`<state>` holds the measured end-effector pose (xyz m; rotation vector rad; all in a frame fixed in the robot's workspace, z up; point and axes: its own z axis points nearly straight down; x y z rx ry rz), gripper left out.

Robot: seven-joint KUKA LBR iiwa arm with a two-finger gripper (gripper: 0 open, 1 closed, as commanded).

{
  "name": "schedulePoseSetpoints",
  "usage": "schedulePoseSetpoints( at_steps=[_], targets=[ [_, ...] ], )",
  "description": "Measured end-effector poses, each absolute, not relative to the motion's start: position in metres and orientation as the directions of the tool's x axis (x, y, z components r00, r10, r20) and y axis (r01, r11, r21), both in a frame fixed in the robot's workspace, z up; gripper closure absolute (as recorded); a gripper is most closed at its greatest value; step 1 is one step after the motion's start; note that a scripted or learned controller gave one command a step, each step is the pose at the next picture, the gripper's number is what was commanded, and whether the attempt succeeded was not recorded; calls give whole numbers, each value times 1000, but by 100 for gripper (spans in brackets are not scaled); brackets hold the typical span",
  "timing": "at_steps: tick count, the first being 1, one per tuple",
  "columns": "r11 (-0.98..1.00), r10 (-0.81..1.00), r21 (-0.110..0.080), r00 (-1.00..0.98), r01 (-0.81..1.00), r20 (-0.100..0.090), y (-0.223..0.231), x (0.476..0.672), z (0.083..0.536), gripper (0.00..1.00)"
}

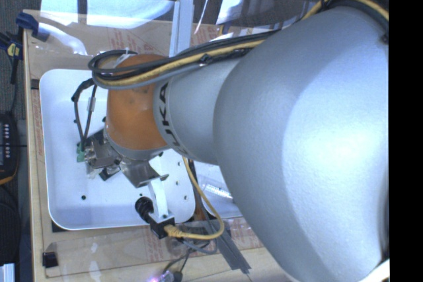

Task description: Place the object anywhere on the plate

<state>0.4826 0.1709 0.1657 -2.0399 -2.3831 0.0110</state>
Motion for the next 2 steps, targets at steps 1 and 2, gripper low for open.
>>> schedulePoseSetpoints(
  at_steps=[1,2],
  targets=[
    [-198,980,-1,198,980,-1,158,477,283,100],
    [-186,983,-6,186,983,-4,204,536,239,100]
  ],
)
